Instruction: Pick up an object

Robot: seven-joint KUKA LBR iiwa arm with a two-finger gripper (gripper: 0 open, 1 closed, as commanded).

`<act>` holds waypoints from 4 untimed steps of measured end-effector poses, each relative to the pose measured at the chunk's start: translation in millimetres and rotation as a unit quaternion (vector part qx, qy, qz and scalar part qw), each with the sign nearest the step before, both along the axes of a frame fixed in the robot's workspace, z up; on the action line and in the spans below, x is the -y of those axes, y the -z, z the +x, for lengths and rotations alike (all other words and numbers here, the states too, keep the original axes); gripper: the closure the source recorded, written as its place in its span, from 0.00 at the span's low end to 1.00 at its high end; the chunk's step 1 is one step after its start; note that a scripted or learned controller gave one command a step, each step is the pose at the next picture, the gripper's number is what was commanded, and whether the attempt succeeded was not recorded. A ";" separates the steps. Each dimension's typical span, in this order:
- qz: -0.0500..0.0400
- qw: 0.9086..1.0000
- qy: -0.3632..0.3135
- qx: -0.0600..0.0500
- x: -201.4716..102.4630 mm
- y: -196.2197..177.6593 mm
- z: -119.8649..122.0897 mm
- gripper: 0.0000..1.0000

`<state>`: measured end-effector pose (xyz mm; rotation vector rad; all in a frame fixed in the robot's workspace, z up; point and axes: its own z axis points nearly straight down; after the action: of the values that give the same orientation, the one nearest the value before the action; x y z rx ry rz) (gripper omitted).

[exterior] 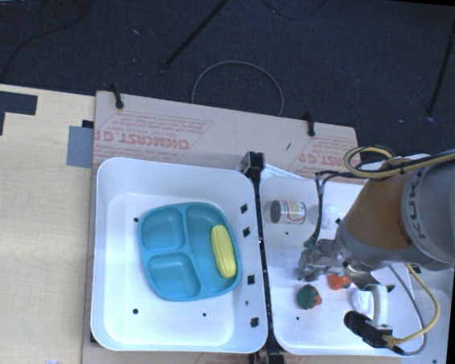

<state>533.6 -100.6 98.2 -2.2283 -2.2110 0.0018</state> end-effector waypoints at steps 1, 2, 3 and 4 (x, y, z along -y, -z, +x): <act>-0.001 1.000 -0.004 0.002 5.6 -50.9 10.0 1.00; 0.000 1.000 -0.004 0.002 1.8 -94.3 8.2 1.00; 0.000 1.000 -0.004 0.002 -1.9 -148.8 -0.2 1.00; 0.000 1.000 -0.005 0.000 -52.5 -153.8 -0.8 1.00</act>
<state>532.9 -48.1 252.0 -2.2165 -2.2228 0.0010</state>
